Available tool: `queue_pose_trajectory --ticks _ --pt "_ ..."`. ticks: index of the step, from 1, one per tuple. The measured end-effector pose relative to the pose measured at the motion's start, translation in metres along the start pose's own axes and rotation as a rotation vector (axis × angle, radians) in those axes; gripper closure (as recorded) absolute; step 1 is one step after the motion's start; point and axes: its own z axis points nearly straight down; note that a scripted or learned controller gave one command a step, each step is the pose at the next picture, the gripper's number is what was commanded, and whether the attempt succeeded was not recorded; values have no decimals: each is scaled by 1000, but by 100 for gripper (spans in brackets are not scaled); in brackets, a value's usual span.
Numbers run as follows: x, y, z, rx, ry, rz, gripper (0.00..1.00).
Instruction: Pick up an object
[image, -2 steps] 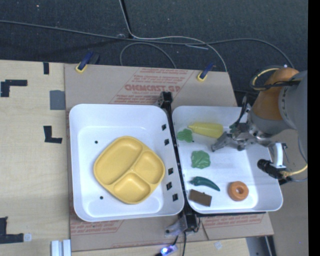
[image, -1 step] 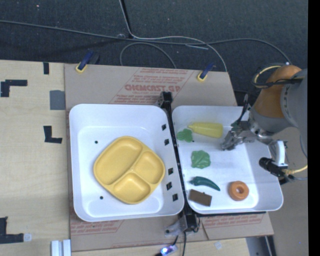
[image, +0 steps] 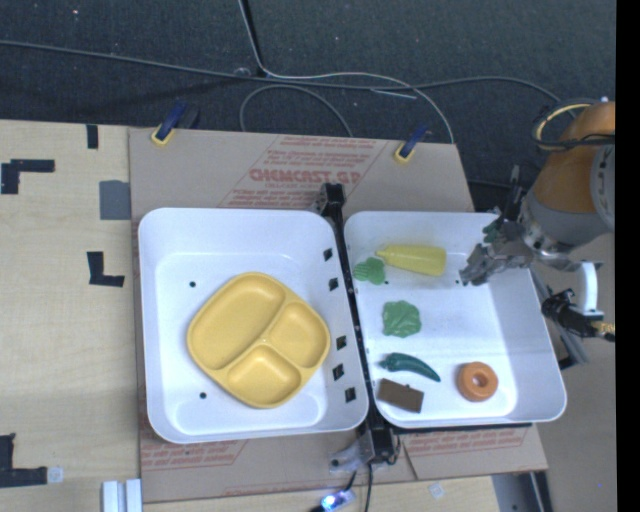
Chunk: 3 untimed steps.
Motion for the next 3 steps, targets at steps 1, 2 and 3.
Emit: queue_pose_trajectory --ticks 1,2,3 --pt "7 6 -42 0 0 -2 100" --pt "7 7 -72 1 0 -1 100" --pt "63 10 -58 5 1 -5 100"
